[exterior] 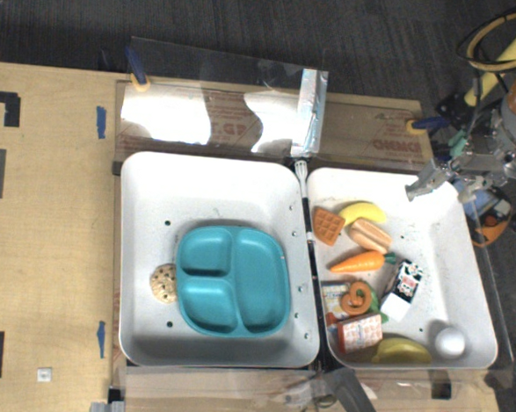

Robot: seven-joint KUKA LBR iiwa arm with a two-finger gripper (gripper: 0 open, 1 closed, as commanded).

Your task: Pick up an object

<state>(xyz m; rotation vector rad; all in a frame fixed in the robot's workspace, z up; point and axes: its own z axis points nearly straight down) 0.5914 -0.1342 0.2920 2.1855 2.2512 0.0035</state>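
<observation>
Currently end effector [429, 182] over right bin [479, 260] rim, state indeterminate. Carrot [356, 263]: light, rigid, smooth; grip mid-body, across width.

Two white bins sit side by side on the surface: the left bin [145, 184] and the right bin [477, 286]. The bin farther from the jaws holds one teal divided tray [233, 278] and one cookie [163, 283]. The nearer bin holds one waffle [326, 225], two bananas [362, 211] [401, 350], one carrot [357, 262], one hot dog [369, 236], one silver ball [449, 342] and a few small packages too jumbled to count.
</observation>
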